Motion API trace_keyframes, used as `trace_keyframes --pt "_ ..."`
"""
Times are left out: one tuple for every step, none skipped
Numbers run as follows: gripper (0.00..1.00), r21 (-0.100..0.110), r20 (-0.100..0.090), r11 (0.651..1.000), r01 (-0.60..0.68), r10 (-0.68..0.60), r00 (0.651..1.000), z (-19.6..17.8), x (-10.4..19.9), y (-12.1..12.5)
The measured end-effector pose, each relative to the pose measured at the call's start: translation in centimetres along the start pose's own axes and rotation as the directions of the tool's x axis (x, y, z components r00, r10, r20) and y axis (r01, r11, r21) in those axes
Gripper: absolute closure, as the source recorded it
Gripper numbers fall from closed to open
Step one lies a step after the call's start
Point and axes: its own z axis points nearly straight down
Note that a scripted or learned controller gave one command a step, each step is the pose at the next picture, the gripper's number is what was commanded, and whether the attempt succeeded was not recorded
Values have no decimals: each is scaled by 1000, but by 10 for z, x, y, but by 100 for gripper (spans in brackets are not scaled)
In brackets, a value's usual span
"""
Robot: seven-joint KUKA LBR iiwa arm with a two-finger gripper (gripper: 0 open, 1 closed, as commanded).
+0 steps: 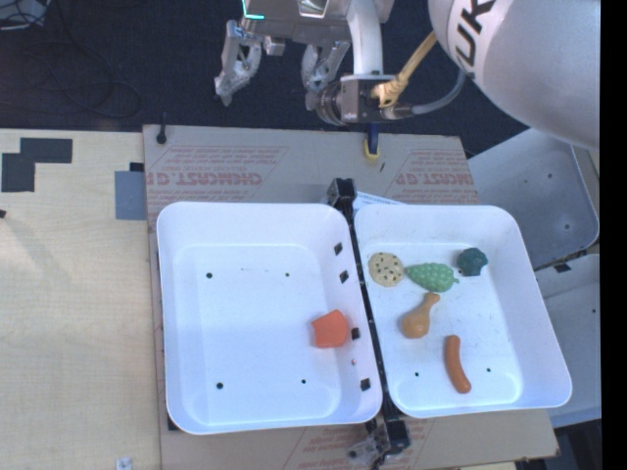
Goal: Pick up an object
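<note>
Two white bins sit on the counter; the open, empty claw (279, 71) hovers beyond their far edge, well apart from the orange block (331, 329).

both bins (245, 225) smooth glossy white plastic. board (294, 169) beneath looks matt brown cardboard, printed. bench (69, 292) pale wood-look, matt. arm shell (534, 42) smooth grey, slight sheen. gripper (279, 71) bare shiny metal. orange block (331, 329) matt.
</note>
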Motion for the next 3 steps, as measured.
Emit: trace_keyframes --pt "0 0 0 1000 0 0 1000 0 0 0" --pt "0 0 0 1000 0 0 1000 0 0 0" --pt "0 0 0 1000 0 0 1000 0 0 0"
